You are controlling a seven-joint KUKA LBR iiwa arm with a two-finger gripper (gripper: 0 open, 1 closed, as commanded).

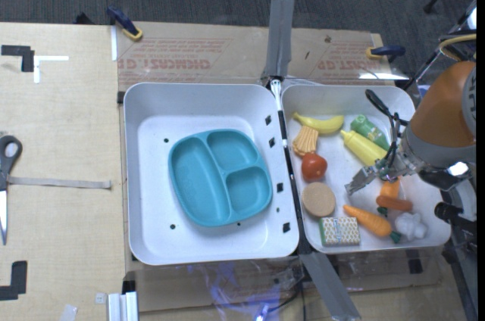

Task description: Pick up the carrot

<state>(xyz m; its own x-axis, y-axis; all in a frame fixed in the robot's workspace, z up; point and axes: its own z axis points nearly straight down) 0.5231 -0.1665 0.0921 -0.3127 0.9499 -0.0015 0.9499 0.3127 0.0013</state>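
Starting at your nine o'clock, the left bin (136,160) holds a blue divided plate (220,177), tilted a little within the bin. Move toward three o'clock and you reach the right bin (303,94), crowded with toy food: a corn piece (305,138) and a banana (320,123) near its twelve o'clock side, a tomato (314,166) below them, then a tan disc (318,199) and a speckled sponge block (339,231) toward six o'clock. The carrot (367,220) lies on the bin floor at about five o'clock, slanted, its green end pointing to the lower right. The arm (447,115) leans in from three o'clock, wrist angled down and leftward. You see the gripper (367,179) low over the bin, just above the carrot and beside the yellow bottle (362,148); you cannot tell how far its fingers are spread, and nothing shows between them.
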